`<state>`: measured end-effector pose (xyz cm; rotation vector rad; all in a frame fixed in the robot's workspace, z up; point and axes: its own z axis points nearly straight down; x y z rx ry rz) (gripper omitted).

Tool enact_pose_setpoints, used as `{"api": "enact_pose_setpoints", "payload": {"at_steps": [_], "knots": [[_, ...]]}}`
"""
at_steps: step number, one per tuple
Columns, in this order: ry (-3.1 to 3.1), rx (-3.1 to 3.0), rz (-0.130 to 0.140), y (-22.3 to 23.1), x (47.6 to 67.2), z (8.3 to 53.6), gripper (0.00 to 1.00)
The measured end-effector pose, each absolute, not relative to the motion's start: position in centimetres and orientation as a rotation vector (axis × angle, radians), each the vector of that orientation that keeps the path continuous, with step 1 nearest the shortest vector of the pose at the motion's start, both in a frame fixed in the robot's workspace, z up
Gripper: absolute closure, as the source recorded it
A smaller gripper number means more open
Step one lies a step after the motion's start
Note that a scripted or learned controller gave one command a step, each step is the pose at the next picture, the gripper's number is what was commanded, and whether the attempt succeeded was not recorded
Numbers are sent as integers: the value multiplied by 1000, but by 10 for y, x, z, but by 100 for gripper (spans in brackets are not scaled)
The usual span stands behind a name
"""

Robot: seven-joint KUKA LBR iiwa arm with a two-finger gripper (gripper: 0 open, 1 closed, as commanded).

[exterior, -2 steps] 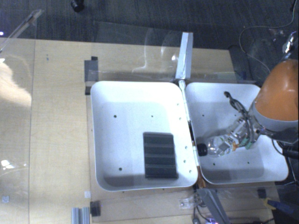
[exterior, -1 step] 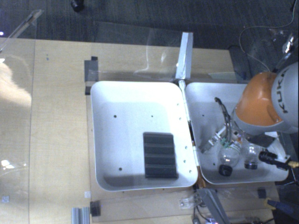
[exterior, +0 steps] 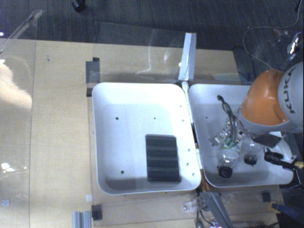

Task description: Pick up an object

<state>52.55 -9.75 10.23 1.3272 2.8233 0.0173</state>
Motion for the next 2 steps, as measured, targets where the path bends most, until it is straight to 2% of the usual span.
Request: {"api": "enact_pose_setpoints", "payload": {"at_steps": [1, 2], "knots": [[2823, 1327, 17, -98, 525, 102, 0], [2589, 1762, 10, -95, 584, 89, 0]]}}
